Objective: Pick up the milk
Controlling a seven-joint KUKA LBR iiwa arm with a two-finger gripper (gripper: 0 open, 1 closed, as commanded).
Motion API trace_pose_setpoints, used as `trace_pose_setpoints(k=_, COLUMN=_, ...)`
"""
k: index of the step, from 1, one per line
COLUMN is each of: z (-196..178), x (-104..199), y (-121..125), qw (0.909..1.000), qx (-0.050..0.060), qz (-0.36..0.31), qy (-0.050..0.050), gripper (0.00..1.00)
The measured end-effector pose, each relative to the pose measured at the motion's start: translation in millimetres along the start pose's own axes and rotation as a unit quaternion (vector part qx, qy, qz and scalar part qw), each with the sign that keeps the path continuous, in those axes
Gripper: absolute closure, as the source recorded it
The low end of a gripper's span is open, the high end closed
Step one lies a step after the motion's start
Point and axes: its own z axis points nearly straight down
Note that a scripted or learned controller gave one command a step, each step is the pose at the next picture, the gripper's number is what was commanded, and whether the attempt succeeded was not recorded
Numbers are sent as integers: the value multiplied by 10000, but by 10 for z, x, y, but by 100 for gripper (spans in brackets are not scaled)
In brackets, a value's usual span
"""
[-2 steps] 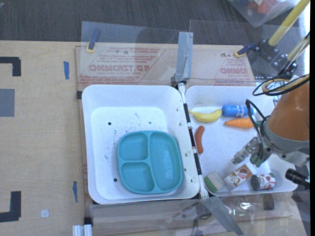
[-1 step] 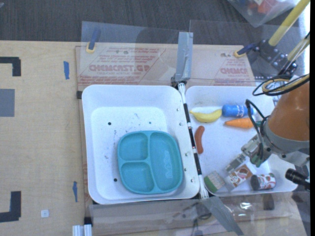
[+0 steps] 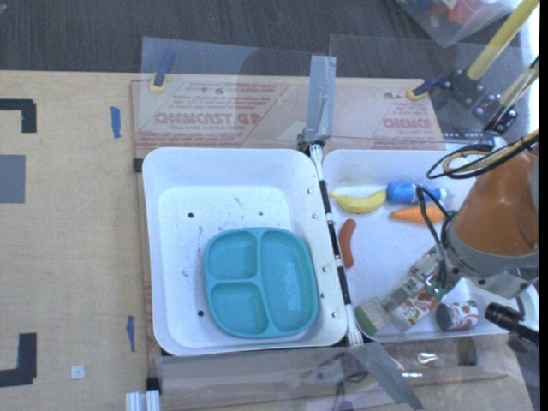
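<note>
The milk point(image 3: 396, 308) is a small carton lying on its side near the front edge of the right bin point(image 3: 377, 238), its green end pointing left. My gripper point(image 3: 425, 278) hangs down from the grey wrist and orange band at the right, directly over the carton's right end and close to or touching it. Whether the carton is between the jaws I cannot tell.
A small can point(image 3: 458, 316) lies just right of the milk. A banana point(image 3: 360, 200), a blue item point(image 3: 401, 192), a carrot point(image 3: 415, 215) and a red sausage point(image 3: 347, 241) lie further back. The left bin point(image 3: 171, 229) holds a teal divided plate point(image 3: 259, 282).
</note>
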Motion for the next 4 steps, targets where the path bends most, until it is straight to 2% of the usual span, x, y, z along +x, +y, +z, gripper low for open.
trace_pose_setpoints(k=1, z=-113, x=-27, y=1, qw=10000, qx=-26, qz=26, qy=-33, gripper=100)
trace_pose_setpoints(k=2, z=-358, x=260, y=205, qw=9592, qx=27, qz=2828, qy=7, gripper=100)
trace_pose_setpoints(k=3, z=-358, x=261, y=206, qw=9592, qx=27, qz=2828, qy=8, gripper=0)
trace_pose_setpoints(k=4, z=-480, x=-280, y=-256, qw=9778, qx=20, qz=2094, qy=2, gripper=0)
